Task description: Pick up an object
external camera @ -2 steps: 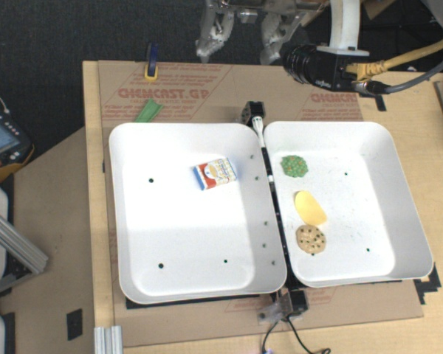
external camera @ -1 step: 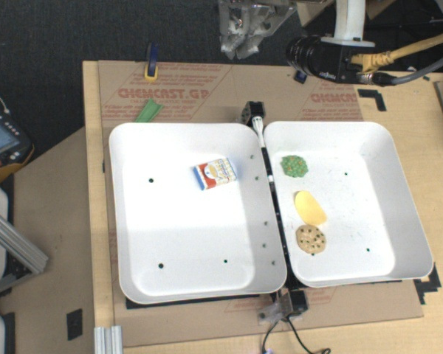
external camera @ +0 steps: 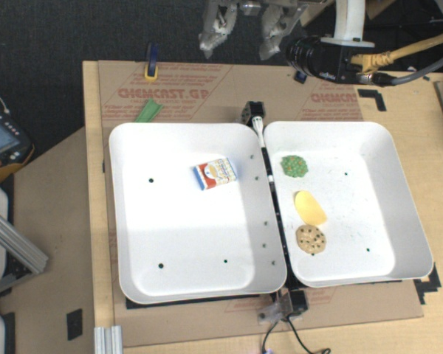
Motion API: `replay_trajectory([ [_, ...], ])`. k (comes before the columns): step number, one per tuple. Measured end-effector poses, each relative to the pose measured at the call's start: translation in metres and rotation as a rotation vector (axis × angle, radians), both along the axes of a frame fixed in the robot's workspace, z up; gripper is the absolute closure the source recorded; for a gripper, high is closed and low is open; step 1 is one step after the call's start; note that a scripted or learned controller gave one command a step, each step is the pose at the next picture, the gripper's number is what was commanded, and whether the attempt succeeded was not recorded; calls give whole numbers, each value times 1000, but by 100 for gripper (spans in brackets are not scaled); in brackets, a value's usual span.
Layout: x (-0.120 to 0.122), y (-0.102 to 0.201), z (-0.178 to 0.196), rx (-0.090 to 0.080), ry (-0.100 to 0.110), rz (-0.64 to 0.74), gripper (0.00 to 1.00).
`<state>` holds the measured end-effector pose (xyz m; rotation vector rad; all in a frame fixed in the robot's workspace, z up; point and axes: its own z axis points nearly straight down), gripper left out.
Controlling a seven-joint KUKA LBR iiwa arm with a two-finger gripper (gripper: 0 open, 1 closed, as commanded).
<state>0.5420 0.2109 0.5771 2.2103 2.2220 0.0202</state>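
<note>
1. While the gripper (external camera: 244, 32) hangs above the bench's far edge, fingers spread and holding nothing, the left bin (external camera: 133, 220) contains a small carton (external camera: 215, 173), long axis running left-right, slightly tilted.
2. Right bin (external camera: 399, 198): green cookie (external camera: 294, 166), yellow piece (external camera: 308, 207), chocolate-chip cookie (external camera: 310, 239), lined up near its left wall.

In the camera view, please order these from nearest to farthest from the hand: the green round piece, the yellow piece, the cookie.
Measured from the hand at the top of the view:
1. Green round piece, upper left of the right bin.
2. Yellow piece, just below it.
3. Cookie, lowest of the three.
</note>
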Motion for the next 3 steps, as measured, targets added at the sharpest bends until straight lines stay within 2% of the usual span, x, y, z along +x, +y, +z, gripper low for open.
replay_trajectory([
  [1, 0, 1, 11, 2, -5, 1, 100],
  [2, 0, 1, 11, 1, -3, 1, 0],
  [3, 1, 1, 22, 2, -8, 2, 100],
])
